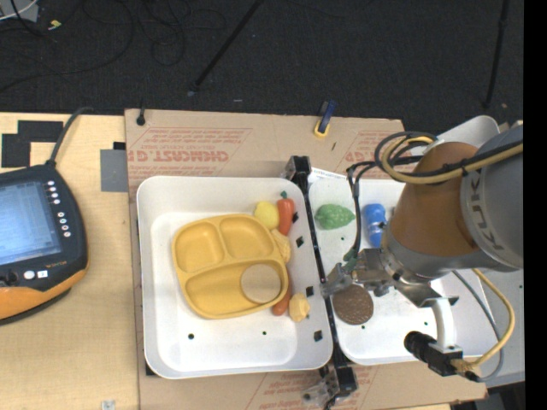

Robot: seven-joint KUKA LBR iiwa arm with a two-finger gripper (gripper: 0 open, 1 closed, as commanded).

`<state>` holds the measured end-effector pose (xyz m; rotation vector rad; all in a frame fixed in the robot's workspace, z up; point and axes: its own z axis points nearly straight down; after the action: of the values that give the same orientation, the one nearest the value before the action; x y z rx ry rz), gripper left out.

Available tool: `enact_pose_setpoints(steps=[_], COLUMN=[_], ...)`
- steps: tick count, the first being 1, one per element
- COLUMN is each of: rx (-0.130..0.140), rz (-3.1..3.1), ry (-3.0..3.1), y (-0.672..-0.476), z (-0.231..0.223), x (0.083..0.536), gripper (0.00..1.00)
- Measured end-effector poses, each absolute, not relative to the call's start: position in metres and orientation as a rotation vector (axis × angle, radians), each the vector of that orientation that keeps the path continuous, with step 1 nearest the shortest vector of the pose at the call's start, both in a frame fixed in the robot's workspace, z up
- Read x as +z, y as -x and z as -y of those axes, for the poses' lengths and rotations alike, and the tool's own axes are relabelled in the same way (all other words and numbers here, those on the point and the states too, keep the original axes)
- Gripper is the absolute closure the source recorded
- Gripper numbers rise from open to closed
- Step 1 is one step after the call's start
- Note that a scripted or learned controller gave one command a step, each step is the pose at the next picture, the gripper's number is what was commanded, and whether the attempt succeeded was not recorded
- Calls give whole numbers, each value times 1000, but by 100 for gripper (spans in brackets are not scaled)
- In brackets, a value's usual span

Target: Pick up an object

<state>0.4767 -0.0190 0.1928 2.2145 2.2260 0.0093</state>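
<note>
Two white bins share the counter. Left bin (162, 331): one yellow tray (209, 254), tan disc (261, 284), lemon (267, 214), carrot (285, 216). Right bin (376, 348): one green piece (333, 216), blue piece (373, 218), brown disc (352, 306) by the divider, beneath the end effector (363, 273), part-hidden by the arm (436, 216).

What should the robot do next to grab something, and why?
Probably lower a little onto the brown disc. The gripper sits right by it in the right bin, nearer than the green piece or blue piece.
</note>
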Motion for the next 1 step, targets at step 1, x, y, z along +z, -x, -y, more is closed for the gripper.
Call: enact_pose_setpoints(steps=[1], rx=[-5], rz=[-2225], ry=[-2226], y=[-475], z=[22], x=[197], gripper=[100])
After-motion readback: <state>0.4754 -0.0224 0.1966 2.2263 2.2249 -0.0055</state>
